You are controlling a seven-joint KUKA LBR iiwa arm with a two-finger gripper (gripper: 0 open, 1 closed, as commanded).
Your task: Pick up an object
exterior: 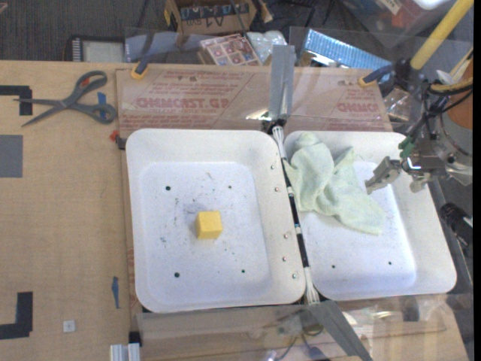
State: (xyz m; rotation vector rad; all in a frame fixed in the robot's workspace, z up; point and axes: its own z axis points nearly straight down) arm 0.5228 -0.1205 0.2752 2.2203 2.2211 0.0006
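A small yellow cube (210,225) lies near the middle of the left bin (150,156). A crumpled pale green cloth (331,186) is spread over the upper left part of the right bin (421,269). My gripper (398,179) hangs over the right bin's upper right area, just right of the cloth's edge. It is open, one finger (380,176) pointing toward the cloth, and nothing sits between the fingers.
Scissors with blue and red handles (75,100) lie on the bench at the upper left. A clear sheet over cardboard (225,100) stands behind the bins, held by clamps. Boxes and cables clutter the back edge.
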